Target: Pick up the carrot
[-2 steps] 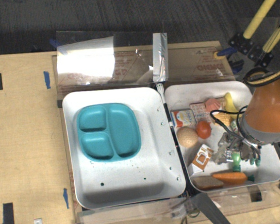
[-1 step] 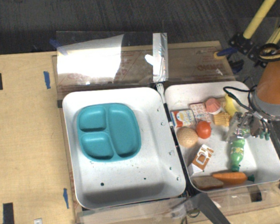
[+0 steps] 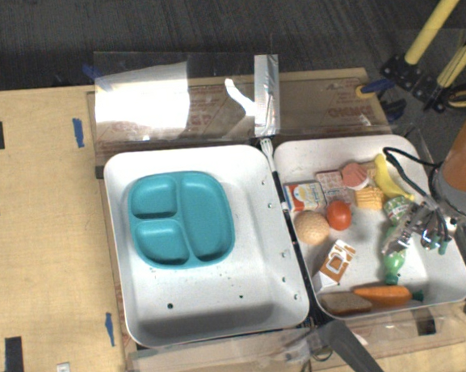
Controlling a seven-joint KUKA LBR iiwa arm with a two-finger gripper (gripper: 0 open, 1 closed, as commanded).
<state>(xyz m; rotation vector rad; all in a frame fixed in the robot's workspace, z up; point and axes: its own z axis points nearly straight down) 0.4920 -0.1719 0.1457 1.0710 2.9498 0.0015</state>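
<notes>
Orange carrot (image 3: 382, 294), teal tray (image 3: 181, 218), white bins (image 3: 259, 300)

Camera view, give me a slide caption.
Pincer hovers over right bin toys; carrot lies near its front edge.

I see the carrot (image 3: 382, 294) lying flat on the floor of the right bin (image 3: 456, 283), close along that bin's near wall. It is a slim orange piece, long and tapered, with its length running left to right across my view. Its right end finishes in a small green tuft, and the left end narrows toward a brown flat item (image 3: 340, 301) that sits just beside it. A green piece (image 3: 393, 266) lies just above it, near but, as far as I can tell, apart. Nothing covers the carrot; its whole upper side shows.
</notes>
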